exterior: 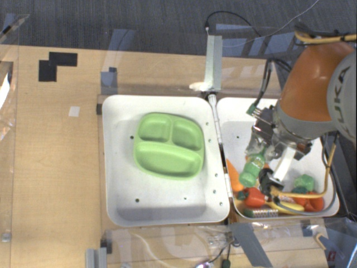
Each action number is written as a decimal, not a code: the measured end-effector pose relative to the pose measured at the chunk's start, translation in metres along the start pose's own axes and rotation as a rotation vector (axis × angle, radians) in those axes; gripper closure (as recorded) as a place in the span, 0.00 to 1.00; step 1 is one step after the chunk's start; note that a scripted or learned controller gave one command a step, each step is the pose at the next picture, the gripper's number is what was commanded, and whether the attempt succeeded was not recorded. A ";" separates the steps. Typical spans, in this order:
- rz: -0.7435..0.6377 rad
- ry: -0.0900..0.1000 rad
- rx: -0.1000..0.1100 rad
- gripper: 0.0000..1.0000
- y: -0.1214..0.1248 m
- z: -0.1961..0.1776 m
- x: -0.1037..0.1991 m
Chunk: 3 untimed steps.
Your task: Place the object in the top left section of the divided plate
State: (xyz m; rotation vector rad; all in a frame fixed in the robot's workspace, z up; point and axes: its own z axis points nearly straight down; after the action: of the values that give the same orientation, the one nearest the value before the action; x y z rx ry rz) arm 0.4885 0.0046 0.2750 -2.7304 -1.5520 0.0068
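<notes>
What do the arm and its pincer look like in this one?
The arm has a bulky, rounded grey casing with dark lettering cut off by the frame edge, and a broad orange band above the wrist. The pincer is a cluster of dark and silvery metal parts. A thin black cable runs beside the wrist.

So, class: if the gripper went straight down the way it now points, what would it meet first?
Probably the green bottle in the right bin, lying just under the gripper among toy food. Depth is unclear from this slanted view; they may be touching.
</notes>
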 end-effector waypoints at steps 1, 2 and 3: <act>-0.023 0.000 0.001 1.00 -0.017 0.023 0.027; 0.020 0.001 -0.003 1.00 0.050 -0.021 0.017; 0.157 0.000 0.001 1.00 -0.011 0.005 0.018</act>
State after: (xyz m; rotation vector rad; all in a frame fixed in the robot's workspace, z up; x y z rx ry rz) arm 0.4882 0.0260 0.2700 -2.8441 -1.3324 0.0078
